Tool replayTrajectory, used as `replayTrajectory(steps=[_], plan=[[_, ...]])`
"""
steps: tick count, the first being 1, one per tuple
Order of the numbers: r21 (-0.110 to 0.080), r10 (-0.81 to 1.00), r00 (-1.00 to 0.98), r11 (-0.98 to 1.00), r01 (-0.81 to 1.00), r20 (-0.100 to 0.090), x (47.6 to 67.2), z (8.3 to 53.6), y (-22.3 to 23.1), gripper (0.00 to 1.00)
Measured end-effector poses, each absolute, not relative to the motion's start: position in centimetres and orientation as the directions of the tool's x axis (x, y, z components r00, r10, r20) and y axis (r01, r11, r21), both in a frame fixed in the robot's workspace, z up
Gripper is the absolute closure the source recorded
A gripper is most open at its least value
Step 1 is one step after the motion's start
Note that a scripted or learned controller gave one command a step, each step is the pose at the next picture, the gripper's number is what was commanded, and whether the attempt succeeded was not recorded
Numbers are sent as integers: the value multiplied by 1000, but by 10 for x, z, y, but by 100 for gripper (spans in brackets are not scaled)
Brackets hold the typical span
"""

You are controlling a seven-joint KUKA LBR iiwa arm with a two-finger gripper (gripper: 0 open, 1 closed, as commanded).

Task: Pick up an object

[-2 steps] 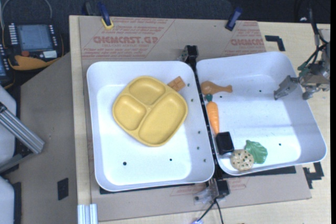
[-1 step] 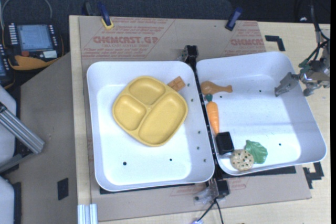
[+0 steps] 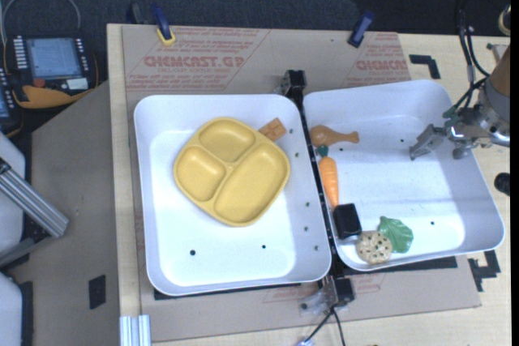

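My gripper [image 3: 440, 147] hangs over the right part of the right bin [image 3: 478, 235], open, with nothing between its fingers. The objects lie along that bin's left side, well away from it: a brown toy drumstick [image 3: 331, 136], an orange carrot [image 3: 328, 181], a small black block [image 3: 347, 220], a round cookie [image 3: 374, 247] and a green leafy piece [image 3: 397, 232]. A yellow divided plate [image 3: 232, 170] sits in the left bin [image 3: 162, 239], with a small brown cracker [image 3: 272, 128] at its upper right rim.
The two bins meet at a black clamp [image 3: 294, 81] along the centre divider. Blue clips [image 3: 165, 27] hold the cardboard base at the back. A pendant with a screen [image 3: 50, 61] lies off the bench at far left.
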State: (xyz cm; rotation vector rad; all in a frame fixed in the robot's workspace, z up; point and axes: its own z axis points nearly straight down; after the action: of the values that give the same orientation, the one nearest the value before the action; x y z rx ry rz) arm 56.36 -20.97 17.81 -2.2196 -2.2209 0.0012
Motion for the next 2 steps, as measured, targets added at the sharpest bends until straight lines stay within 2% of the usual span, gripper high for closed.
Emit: replayTrajectory(steps=[1,2], plan=[[-5,1000,-2,2,1000,2,570,117,-206,0],[5,1000,-2,2,1000,4,574,92,-204,0]])
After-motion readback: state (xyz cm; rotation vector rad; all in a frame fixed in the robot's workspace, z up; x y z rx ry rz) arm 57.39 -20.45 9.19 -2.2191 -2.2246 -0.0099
